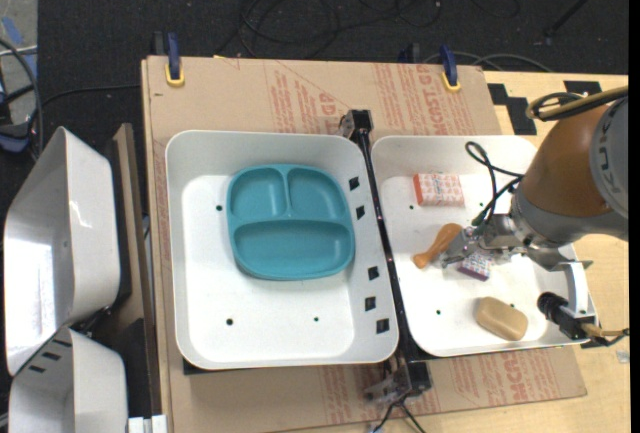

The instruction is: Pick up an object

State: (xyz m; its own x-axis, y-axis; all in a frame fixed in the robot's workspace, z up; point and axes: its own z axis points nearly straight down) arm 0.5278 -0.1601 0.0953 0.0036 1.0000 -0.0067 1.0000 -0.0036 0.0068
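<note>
Far left of the gripper (478,246), one smooth teal divided plate (291,222) lies in the left bin (190,251). Just left sits one orange wooden-looking peg (437,245); above-left, one pink patterned box (438,188); directly beneath, one purple block (475,266); below, one tan rounded lump (501,318). Its grip cannot be told.

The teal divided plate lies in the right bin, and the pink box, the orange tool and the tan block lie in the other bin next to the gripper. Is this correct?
Not quite. The camera view shows the teal divided plate in the left bin, not the right. The pink box, the orange tool and the tan block lie in the right bin, where the gripper is.
</note>
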